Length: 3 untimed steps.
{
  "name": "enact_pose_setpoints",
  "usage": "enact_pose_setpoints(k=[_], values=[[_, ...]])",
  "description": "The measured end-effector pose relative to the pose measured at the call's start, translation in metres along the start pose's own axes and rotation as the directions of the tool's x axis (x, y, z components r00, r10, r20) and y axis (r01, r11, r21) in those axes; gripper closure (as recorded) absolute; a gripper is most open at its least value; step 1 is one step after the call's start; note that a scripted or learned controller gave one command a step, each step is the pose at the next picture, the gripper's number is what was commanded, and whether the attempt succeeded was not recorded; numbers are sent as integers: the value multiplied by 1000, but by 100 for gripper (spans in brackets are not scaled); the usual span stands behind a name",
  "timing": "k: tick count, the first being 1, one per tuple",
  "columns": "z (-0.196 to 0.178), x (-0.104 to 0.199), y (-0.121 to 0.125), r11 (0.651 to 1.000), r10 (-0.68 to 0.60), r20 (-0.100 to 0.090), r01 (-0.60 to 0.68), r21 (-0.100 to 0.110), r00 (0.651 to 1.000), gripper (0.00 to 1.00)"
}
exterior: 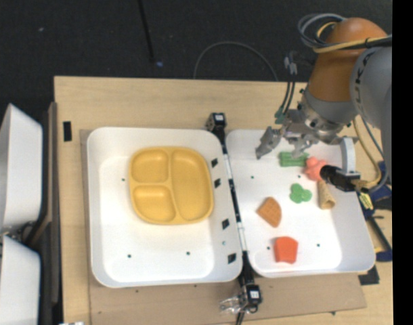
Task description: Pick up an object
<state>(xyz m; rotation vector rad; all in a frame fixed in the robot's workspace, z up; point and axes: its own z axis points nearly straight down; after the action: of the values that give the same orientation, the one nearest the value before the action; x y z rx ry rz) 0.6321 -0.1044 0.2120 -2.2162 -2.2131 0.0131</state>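
Note:
My gripper hovers over the far part of the right bin, open, with nothing between its fingers. Just below its right finger lies a flat green piece, and a pink piece sits beside that. Further forward are a green clover-shaped piece, a tan cylinder, an orange wedge and a red block. All of them rest on the bin floor.
A yellow divided plate lies in the left bin. Black clips line the seam between the two bins. A white box stands off the bench's left edge.

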Motion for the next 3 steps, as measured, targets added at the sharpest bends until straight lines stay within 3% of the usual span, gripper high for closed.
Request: enact_pose_setpoints(k=[1,3], values=[[-9,0,3,1000,-3,1,3,-14,1000,0],[107,-2,1,1000,3,3,-3,-10,1000,0]])
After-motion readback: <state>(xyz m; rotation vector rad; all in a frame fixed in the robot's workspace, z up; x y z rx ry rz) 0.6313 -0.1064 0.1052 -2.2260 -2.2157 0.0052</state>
